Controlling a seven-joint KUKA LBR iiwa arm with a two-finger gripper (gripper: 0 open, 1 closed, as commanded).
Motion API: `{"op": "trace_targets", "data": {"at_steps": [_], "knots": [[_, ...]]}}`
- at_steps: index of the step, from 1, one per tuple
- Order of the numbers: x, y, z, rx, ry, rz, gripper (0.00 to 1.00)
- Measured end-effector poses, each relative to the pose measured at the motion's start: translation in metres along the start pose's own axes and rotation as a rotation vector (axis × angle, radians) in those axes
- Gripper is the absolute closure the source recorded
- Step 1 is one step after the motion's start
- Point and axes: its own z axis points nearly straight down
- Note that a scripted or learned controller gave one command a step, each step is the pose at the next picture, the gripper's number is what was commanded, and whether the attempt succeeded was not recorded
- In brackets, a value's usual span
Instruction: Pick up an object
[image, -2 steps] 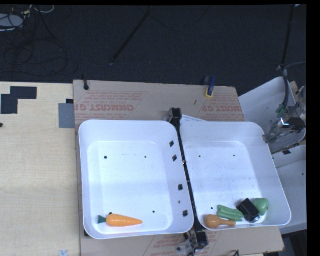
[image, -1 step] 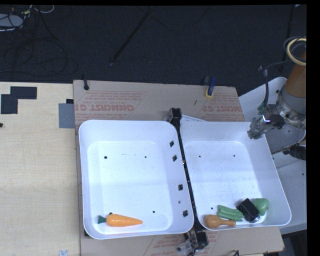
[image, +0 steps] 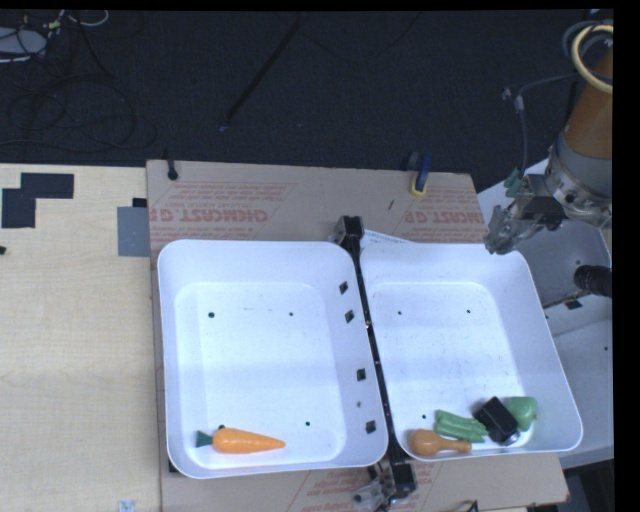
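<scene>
An orange plastic toy carrot (image: 247, 441) lies at 6 o'clock in the left white bin (image: 180, 300), long axis left-right. The gripper (image: 503, 238) hovers at 1 o'clock beyond the right bin (image: 540, 320); its opening cannot be determined, probably empty. The carrot lies toward 8 o'clock, well apart.

Dark floor (image: 300, 90) at top w/ thin black cables (image: 60, 30) lying across it. Pale wood bench (image: 70, 340) on left, black shapes (image: 35, 195) and a grey square (image: 131, 230) stuck on it. Brown cardboard sheet (image: 280, 200) w/ red print, blue-yellow clamp (image: 420, 175) at its back edge. Even light.
</scene>
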Motion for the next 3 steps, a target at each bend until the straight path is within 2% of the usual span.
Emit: {"op": "trace_targets", "data": {"at_steps": [1, 2, 3], "knots": [[-0.019, -0.026, -0.023, 0.007, -0.001, 0.008, 1.0], [-0.065, 0.03, 0.033, 0.008, -0.003, 0.008, 1.0], [-0.072, 0.002, -0.015, 0.005, -0.002, 0.007, 1.0]]}}
